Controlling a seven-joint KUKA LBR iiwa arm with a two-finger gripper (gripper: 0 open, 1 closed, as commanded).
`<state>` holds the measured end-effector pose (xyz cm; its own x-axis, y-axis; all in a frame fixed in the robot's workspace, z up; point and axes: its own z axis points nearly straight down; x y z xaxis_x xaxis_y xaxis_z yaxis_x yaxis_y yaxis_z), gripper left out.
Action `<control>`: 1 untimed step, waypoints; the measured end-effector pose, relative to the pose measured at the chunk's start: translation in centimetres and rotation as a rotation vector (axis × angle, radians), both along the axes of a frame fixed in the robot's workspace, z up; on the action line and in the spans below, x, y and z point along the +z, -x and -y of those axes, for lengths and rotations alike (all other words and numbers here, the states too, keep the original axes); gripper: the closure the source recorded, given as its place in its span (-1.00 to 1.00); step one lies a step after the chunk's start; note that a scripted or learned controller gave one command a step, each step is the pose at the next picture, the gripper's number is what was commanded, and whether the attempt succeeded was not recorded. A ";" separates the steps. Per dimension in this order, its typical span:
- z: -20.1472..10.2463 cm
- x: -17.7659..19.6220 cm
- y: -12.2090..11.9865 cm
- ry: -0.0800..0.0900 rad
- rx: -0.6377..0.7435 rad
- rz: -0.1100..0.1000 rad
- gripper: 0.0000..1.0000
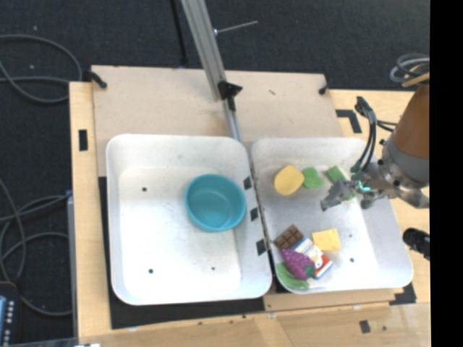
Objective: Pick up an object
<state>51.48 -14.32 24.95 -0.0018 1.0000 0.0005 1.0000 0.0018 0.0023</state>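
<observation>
Purple grapes beside chocolate

Robotics laboratory test cell, seen from above at a slant. A plywood bench stands on dark carpet-like flooring, and loose cables trail across that floor at the left. An aluminium extrusion post rises from the rear of the bench. Two shallow white bins sit side by side on it, located by black corner brackets. The contents are test props rather than household goods: a teal bowl in the left bin and small toy food items in the right bin. An industrial arm, grey with an orange band, enters from the right with bundled wiring at its wrist.
</observation>
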 end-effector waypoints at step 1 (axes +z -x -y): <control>0.6 -4.3 0.1 0.003 -0.003 -0.005 -1.00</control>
<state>51.41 -14.95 20.63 0.0014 1.0000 -0.0021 1.0000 -0.0014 -0.0029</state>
